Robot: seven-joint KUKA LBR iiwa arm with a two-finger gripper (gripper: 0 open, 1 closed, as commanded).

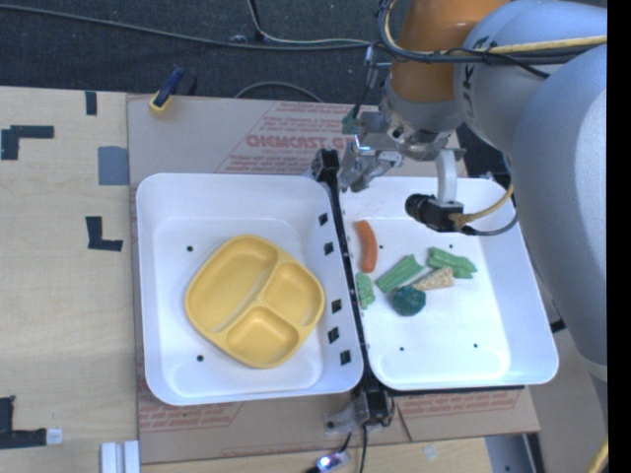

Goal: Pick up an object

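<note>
Lying in the right bin (513, 363) close to its left wall, long axis running near-to-far, the orange carrot (367, 245) is looking light, smooth and apt to roll, best pinched across its middle, while the gripper (357, 170) is hovering above, its state impossible to tell.

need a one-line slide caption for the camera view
KUKA arm's hand hovers over the far edge of the right bin of small toy foods; yellow divided plate sits in the left bin.
</note>
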